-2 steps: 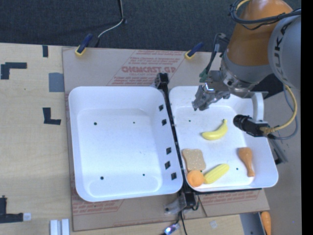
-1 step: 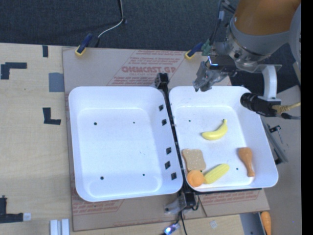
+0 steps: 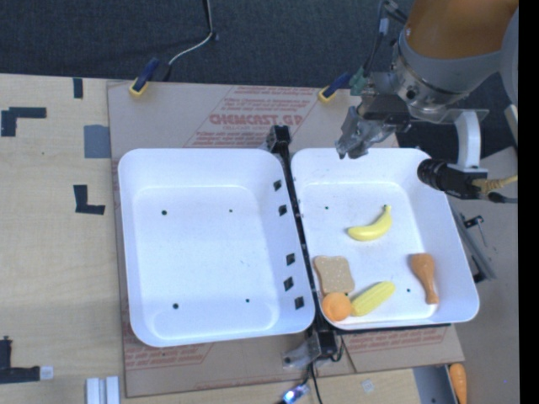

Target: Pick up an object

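My gripper (image 3: 352, 146) hangs over the back rim of the right bin (image 3: 370, 165), with nothing visible between its fingers. In that bin lie a yellow banana (image 3: 370, 225) near the middle, a slice of toast (image 3: 334, 272) at the front left, an orange fruit (image 3: 337, 307) just in front of the toast, a yellow corn cob (image 3: 372, 296) beside it, and a brown drumstick (image 3: 425, 276) at the front right. The banana lies well in front of the gripper.
The left bin (image 3: 143, 183) stands beside the right one, joined by a black clip strip (image 3: 289, 225). Both rest on a cardboard sheet (image 3: 236, 116). An orange item (image 3: 457, 383) lies off the bench at the lower right.
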Controlling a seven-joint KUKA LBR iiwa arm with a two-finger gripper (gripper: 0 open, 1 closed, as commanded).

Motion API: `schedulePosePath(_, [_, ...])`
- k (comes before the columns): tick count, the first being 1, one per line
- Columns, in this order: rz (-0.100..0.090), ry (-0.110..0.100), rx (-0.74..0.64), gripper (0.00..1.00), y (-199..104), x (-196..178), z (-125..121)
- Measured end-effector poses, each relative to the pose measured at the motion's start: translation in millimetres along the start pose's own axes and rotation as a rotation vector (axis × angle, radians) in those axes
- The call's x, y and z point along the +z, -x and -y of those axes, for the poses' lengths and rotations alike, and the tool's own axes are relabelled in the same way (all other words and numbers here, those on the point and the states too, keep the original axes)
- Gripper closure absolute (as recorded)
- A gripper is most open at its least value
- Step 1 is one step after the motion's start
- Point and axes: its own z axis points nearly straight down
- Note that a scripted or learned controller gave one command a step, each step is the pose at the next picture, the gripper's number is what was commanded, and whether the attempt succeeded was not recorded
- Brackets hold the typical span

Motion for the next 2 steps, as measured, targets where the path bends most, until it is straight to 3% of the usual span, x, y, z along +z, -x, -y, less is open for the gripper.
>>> schedulePosePath(2, [0.002, -0.003, -0.002, 1.00, -0.6, -18.3, -0.7])
